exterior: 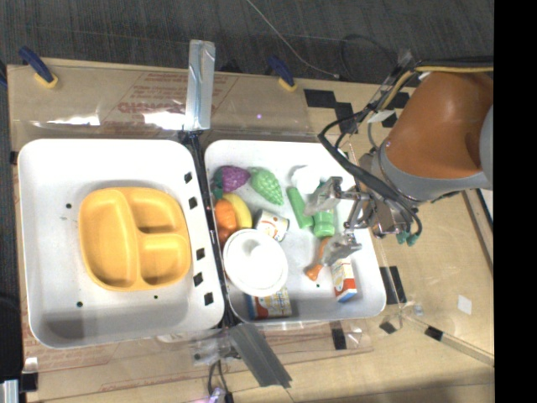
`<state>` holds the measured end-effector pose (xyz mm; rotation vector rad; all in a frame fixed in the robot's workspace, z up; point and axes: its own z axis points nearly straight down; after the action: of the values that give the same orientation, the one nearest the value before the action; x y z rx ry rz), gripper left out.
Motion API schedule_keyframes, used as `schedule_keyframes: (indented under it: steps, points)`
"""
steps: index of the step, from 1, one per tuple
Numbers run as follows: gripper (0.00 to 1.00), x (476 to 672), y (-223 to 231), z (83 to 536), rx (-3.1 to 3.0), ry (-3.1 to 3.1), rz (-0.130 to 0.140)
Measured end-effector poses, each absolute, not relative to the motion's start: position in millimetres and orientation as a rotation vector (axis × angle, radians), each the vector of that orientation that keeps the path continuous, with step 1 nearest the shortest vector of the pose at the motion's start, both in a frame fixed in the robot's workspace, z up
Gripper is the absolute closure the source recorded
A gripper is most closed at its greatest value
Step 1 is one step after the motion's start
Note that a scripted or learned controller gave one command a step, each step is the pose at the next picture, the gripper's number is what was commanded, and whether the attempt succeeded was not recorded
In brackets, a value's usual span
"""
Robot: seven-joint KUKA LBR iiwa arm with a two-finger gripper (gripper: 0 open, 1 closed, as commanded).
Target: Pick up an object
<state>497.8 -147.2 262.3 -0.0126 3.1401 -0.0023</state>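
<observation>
The green bottle [304, 210] lies between the gripper [333, 217] fingers, long axis running up-left to down-right. Jaws stand wide, not touching it.

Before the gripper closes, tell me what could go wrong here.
1. Crowding: the gripper hangs over the right bin, where the green bottle, the small carton and the orange piece lie close together. It may pinch two things or knock one aside.
2. The white bowl sits on other items, so a bump could tip it.
</observation>
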Motion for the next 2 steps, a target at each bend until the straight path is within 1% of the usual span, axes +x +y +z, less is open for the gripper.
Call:
schedule_keyframes:
  steps: [1, 2]
  points:
    - [0.0, 512.0, -166, 125, -0.158, 3.147, 0.006]
    - [0.0, 590.5, -178, 91, 0.123, 3.14, 0.001]
